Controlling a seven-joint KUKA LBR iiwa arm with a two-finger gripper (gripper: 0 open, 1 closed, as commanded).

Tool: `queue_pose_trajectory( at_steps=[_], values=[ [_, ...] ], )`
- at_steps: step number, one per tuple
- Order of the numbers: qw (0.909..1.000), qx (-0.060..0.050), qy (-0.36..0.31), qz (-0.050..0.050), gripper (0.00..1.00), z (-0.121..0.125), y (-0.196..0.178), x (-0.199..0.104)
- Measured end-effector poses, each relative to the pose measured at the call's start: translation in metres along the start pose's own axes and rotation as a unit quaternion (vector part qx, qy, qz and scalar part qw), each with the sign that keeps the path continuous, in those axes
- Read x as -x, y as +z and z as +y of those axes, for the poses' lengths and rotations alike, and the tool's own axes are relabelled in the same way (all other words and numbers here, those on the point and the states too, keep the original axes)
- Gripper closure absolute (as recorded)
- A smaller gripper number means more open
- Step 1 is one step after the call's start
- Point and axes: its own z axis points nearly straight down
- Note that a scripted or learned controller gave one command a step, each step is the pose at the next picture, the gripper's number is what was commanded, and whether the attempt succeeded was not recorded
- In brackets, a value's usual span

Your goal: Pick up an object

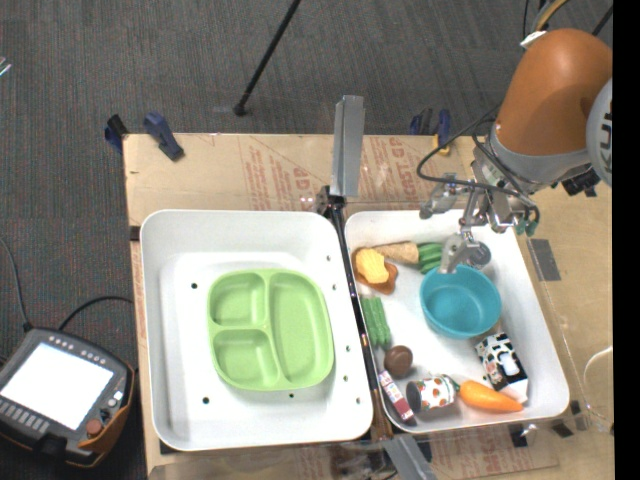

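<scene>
Blue bowl (pixel 460 303) | jaws (pixel 462 255) above rim, state unclear | carrot (pixel 490 397), green tray (pixel 270 330) nearby

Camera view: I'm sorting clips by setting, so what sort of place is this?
Probably a robotics lab: a robot arm over two white bins on a clamped board, toy food, and a teach pendant on the floor.

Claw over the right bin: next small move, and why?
Probably descend straight down. The claw hangs at the back of the right bin, above the blue bowl's far rim, with nothing visible between its fingers. The bowl rim looks like the nearest thing to grasp.
</scene>
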Motion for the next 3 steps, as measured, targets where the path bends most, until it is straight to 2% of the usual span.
queue_pose_trajectory(
  at_steps=[1, 2, 3],
  values=[
    [0.9993, -0.001, -0.036, -0.004, 0.00, -0.013, 0.107, 0.006],
    [0.9984, 0.002, -0.056, -0.007, 0.00, -0.057, 0.128, 0.009],
    [0.9953, 0.000, -0.097, -0.008, 0.00, -0.100, 0.127, 0.010]
  ],
)
